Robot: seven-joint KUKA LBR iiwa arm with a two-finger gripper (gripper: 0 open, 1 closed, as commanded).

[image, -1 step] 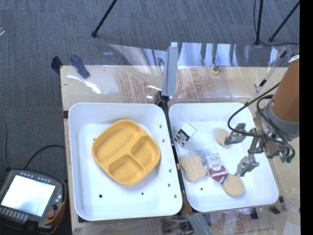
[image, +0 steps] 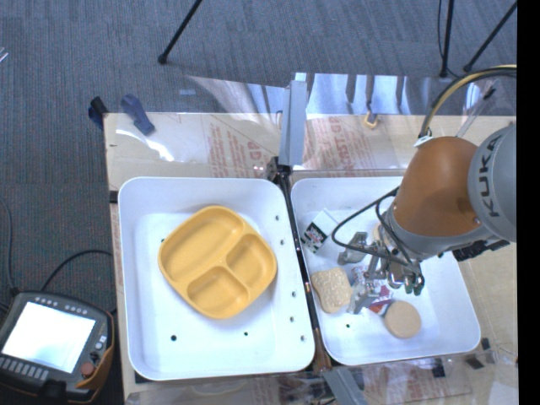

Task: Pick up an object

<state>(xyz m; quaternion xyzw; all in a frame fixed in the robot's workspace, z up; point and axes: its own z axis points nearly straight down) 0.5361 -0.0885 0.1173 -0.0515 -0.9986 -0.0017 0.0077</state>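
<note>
A: Where do we stand? Our hand is low in the right bin, over the small cluster of things near its middle.

B: We see a pale, rough rectangular biscuit just to the left of the hand, a round tan disc just below it, a red and white wrapper partly under the metal parts, and a black and white packet further up by the bin wall.

A: Do we hold anything?

B: We cannot tell. The metal around the wrist hides the tips, so neither the spread of the hand nor any contact is clear to us.

A: Then which thing should we go for?

B: In our judgement the wrapper lies right beneath us, but it looks flat and thin, so it may slip. The biscuit and the disc look thicker and firmer.

A: How do we do it well?

B: We should centre over one thing alone, come straight down, and close across its narrow side. The three lie close together, so a skewed descent could push a neighbour away.

A: And the left bin?

B: It bears the yellow divided tray, well apart from us. We leave it.
</note>
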